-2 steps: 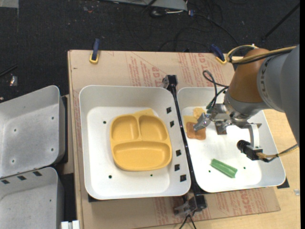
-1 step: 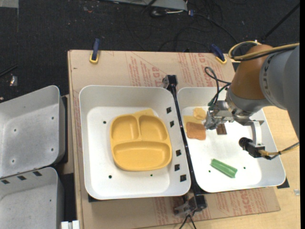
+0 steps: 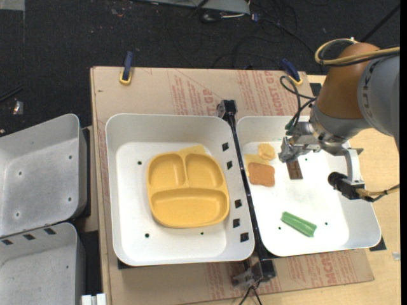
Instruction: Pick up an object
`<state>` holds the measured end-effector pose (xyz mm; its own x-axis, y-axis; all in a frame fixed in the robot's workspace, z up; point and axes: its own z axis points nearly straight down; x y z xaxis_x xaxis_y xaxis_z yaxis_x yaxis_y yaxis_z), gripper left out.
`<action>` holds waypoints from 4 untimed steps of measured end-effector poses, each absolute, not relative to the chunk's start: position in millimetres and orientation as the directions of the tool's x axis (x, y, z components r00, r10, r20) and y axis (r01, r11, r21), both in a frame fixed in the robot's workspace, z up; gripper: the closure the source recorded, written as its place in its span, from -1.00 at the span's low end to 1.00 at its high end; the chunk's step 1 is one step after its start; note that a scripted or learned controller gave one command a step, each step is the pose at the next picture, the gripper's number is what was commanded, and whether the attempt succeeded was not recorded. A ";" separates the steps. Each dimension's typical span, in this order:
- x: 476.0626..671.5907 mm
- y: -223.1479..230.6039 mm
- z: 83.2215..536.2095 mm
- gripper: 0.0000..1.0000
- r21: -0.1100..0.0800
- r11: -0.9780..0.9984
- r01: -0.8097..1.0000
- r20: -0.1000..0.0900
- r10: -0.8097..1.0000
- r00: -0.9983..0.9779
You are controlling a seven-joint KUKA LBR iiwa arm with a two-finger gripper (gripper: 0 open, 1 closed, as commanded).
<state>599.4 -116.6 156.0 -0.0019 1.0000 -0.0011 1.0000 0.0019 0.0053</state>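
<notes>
In the right bin (image 3: 356, 230) lie a small yellow piece (image 3: 266, 151), an orange-brown slab (image 3: 261, 174), a small dark brown block (image 3: 294, 169) and a green stick (image 3: 299, 223). My gripper (image 3: 290, 152) hangs over the upper left part of this bin, just right of the yellow piece and right above the brown block. The block's top end is tucked under the gripper's tip. I cannot tell whether they touch. The green stick rests apart, toward the bin's front.
The left bin (image 3: 121, 170) holds a yellow divided plate (image 3: 188, 190). A black divider (image 3: 239, 170) runs between the bins. The arm's grey and orange wrist (image 3: 346, 100) covers the right bin's far right corner. White lids (image 3: 38, 170) lie off the bench at left.
</notes>
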 end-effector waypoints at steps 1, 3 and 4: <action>602.8 -124.2 201.9 1.00 0.006 0.001 1.000 -0.002 1.000 -0.001; 610.0 -73.7 268.3 1.00 0.002 0.008 1.000 0.002 1.000 -0.008; 615.5 -20.4 251.0 1.00 -0.002 0.008 1.000 0.002 1.000 -0.008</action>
<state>615.5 -20.4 251.0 -0.0077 1.0000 0.0016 1.0000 0.0077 -0.0018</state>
